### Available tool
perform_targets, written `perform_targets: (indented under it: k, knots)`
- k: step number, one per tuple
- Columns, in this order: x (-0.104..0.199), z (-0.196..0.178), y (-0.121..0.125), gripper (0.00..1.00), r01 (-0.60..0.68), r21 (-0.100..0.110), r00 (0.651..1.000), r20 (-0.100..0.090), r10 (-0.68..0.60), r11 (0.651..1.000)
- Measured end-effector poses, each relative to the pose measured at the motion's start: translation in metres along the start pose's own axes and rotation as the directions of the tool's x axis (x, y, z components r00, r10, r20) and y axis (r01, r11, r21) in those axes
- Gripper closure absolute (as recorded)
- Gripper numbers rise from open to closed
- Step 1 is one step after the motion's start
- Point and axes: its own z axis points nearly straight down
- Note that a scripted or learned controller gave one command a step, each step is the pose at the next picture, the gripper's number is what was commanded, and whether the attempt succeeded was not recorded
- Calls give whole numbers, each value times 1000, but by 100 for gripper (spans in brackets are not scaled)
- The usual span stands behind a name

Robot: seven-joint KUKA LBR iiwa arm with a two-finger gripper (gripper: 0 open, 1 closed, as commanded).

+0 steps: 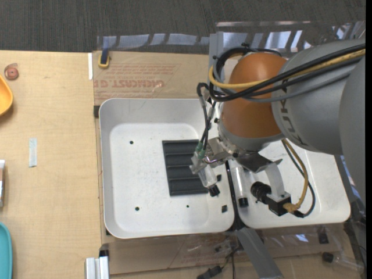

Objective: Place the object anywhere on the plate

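A black ribbed rectangular plate (pixel 183 166) lies flat in the left white bin (pixel 125 156), right of the bin's middle. My gripper (pixel 210 183) hangs low over the plate's right edge, close to the wall between the two bins. The orange band and grey body of the arm (pixel 256 97) cover the space above it. I cannot make out any separate object at the gripper; the wrist and cables hide what is under it.
The right bin (pixel 325 208) is mostly covered by the arm. Brown cardboard (pixel 151 74) lies behind the bins. On the wooden bench to the left are an orange item (pixel 3 100), a small silver strip (pixel 32 153) and a teal item (pixel 3 251).
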Motion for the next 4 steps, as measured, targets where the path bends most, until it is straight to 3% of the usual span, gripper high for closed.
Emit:
perform_targets:
  k: [1,2,3,4]
  knots:
    - [20,-86,96,100,-15,-2,1000,3,15,1000]
    - [58,-18,162,100,111,-2,994,3,-111,994]
    - [48,69,168,100,144,-1,990,2,-144,990]
    - [68,59,134,100,229,-2,973,2,-229,973]
